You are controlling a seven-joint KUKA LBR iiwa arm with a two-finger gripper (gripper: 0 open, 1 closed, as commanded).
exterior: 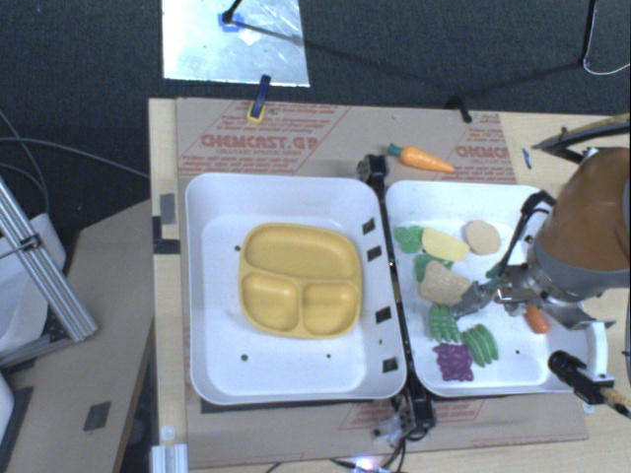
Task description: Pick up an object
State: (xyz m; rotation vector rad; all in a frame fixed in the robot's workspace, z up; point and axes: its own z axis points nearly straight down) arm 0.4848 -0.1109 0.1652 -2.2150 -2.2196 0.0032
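- the counter [325, 126] carries two shallow white bins side by side, with a carrot [422, 158] lying on it behind the bins.
- the left bin [212, 215] holds a yellow divided tray [300, 279].
- the right bin [532, 368] holds toy foods: a tan bread piece [444, 285], a yellow piece [445, 245], a round beige piece [482, 236], green vegetables [480, 343] and purple grapes [455, 361].
- the arm [590, 230] reaches over the right bin's right side.
- the end effector [476, 296] sits just beside the bread piece; its finger state cannot be determined, and no object is seen between its fingers.
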